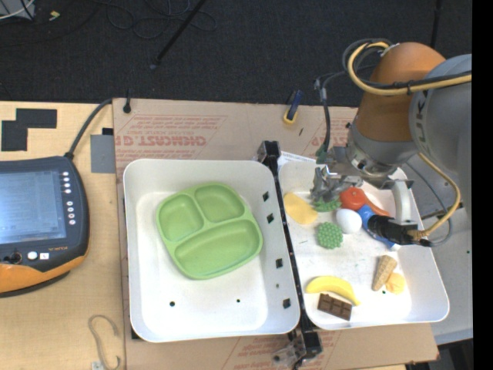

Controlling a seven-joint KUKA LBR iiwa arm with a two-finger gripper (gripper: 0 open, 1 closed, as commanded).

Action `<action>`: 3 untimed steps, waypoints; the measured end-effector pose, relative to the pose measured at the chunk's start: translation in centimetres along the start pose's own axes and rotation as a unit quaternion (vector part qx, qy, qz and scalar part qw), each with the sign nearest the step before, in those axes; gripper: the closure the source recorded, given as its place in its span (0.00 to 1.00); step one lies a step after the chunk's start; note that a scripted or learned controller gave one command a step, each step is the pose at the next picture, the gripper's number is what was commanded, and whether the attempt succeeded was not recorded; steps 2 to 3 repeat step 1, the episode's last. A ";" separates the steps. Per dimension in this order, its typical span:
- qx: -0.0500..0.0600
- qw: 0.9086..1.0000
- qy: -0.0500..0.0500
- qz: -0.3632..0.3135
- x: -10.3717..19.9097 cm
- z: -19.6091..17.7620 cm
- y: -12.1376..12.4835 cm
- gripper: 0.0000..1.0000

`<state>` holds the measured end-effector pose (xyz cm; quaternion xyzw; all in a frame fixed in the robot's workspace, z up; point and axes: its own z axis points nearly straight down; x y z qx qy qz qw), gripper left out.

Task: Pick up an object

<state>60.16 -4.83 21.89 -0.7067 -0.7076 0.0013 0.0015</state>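
Two shallow white bins sit side by side on the worktop [54,122]. The left bin [146,284] holds a green divided plate [209,230], lying flat with its long axis running from upper left to lower right.

The right bin [431,299] holds the small things. A yellow banana [333,287] lies near the front edge, its long axis nearly level and its curve arching upward, just above and touching a brown chocolate bar [335,306]. An ice-cream cone [383,272] lies to the right, its narrow tip pointing down and left. A green spiky ball [330,235] rests mid-bin, with a white egg [348,220] just beside it and a red tomato [353,199] behind that. A yellow lemon-like piece [300,207] lies near the divider, and a blue item [379,226] lies right of the egg.

The claw [326,187] hangs low over the back of the right bin, just beside a green leafy piece [325,204]. Whether it is released or clenched I cannot tell.
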 end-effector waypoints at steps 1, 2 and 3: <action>-0.001 1.000 -0.001 -0.002 0.1 0.2 0.7 1.00; -0.001 1.000 -0.001 -0.002 0.1 0.2 0.7 1.00; -0.001 1.000 -0.001 -0.002 0.1 0.2 0.7 1.00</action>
